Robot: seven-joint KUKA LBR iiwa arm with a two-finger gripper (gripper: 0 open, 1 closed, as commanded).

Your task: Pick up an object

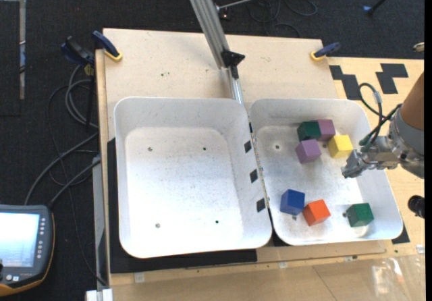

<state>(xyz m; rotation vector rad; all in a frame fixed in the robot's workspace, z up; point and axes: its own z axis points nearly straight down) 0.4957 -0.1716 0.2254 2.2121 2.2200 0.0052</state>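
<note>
Several small blocks lie in the right bin [283, 225]: a dark green one [308, 130] beside a pale purple one [326, 128] at the back, a purple block [308, 150], a yellow block [339, 145], a blue block [292, 201], an orange block [316, 212] and a green block [360, 214] at the front. My gripper [352, 170] hangs over the right side of this bin, just below and right of the yellow block. I see nothing between its fingers.
The left bin [182, 171] sits beside the right one, with a row of black clips along the shared rim. A metal pole [206, 9] slants down from the top to the bins' back edge. Yellow-blue clamps [108, 46] hold the board's corners.
</note>
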